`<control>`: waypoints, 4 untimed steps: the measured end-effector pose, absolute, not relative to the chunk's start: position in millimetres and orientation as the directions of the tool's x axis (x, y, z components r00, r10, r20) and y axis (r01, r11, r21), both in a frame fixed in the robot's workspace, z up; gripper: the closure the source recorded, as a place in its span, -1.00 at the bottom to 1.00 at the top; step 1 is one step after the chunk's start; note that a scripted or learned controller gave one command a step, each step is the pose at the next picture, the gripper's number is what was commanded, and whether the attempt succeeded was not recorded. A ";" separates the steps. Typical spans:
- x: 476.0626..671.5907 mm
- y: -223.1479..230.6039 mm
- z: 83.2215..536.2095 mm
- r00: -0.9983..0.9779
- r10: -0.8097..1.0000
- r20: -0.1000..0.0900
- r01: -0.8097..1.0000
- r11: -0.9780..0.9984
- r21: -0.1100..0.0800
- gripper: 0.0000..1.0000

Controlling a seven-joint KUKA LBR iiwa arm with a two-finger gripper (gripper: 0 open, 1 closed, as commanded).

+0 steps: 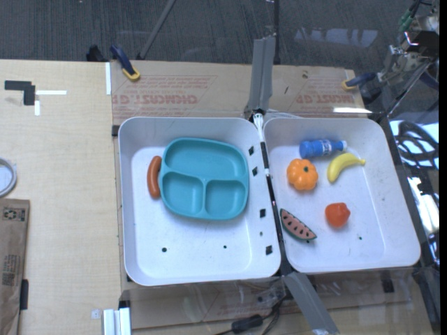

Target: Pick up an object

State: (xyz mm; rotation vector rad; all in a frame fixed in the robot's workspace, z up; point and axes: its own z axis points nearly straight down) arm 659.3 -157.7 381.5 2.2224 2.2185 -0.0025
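**Toys lie in two bins, none taken yet**

The things seem placed apart from each other, probably so that the jaws can come down on one without touching its neighbour. The state of the jaws I cannot tell.

The left bin point(140, 257) holds a teal divided tray point(204, 179), lying flat near the back wall. A toy sausage point(154, 176) lies just beside the tray's left edge, along it.

The right bin point(391, 250) holds five small things, each a candidate for picking. A blue bottle point(320, 148) lies on its side near the back, with a yellow banana point(343, 165) just beside it. An orange pumpkin point(302, 174) sits below the bottle. A red tomato point(337, 215) stands alone near the middle. A watermelon slice point(297, 226) lies against the bin's left wall.

Both bins rest on the tabletop point(56, 257). I judge the task as not begun.
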 end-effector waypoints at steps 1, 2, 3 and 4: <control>658.8 -122.2 258.4 -0.002 1.000 0.000 1.000 0.002 -0.003 1.00; 659.3 -153.0 360.3 0.002 1.000 -0.002 1.000 -0.002 0.000 1.00; 658.7 -105.8 243.6 -0.002 1.000 -0.001 1.000 0.002 -0.003 1.00; 659.2 -151.4 388.5 0.002 1.000 -0.002 1.000 -0.002 0.000 1.00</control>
